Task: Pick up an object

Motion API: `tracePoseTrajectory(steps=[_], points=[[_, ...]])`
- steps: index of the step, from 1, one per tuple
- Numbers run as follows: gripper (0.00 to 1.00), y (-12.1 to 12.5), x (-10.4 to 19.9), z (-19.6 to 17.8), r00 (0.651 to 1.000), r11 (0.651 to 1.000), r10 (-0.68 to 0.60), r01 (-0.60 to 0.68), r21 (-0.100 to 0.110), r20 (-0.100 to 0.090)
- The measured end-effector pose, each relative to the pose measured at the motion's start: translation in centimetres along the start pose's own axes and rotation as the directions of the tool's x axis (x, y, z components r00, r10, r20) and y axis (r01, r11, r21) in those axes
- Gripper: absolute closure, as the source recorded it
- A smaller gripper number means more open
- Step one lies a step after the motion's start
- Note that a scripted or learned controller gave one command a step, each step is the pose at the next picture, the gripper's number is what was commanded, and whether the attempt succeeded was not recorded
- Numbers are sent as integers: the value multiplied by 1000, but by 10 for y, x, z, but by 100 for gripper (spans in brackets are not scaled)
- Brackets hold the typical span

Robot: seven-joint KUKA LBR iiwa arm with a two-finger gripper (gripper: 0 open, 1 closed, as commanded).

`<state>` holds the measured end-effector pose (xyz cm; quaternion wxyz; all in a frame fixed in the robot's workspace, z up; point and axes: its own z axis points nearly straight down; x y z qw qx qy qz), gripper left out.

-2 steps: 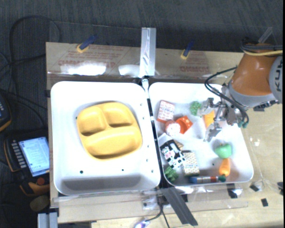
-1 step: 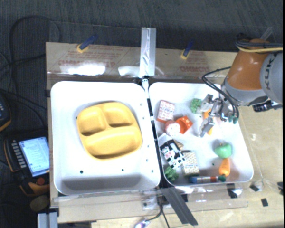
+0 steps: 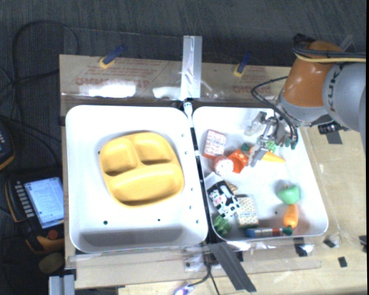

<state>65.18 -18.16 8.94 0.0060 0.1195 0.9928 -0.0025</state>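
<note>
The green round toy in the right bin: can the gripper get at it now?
Probably yes. The green round toy lies apart from its neighbours, uncovered, and the gripper hangs over the same bin.

Even, bright light from above; the white bins [image 3: 80,183] glare slightly, shadows are soft, details somewhat blurry.

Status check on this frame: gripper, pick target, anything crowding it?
Two-finger gripper low in right white bin, nothing visibly held. Nearest: yellow wedge-shaped toy, orange-red toy. Yellow compartment tray sits apart, in left bin.
</note>
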Motion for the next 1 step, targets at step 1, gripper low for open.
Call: tracePoseTrajectory(steps=[1], points=[[0, 58, 15, -1, 1000, 1000, 7, -7, -5, 0]])
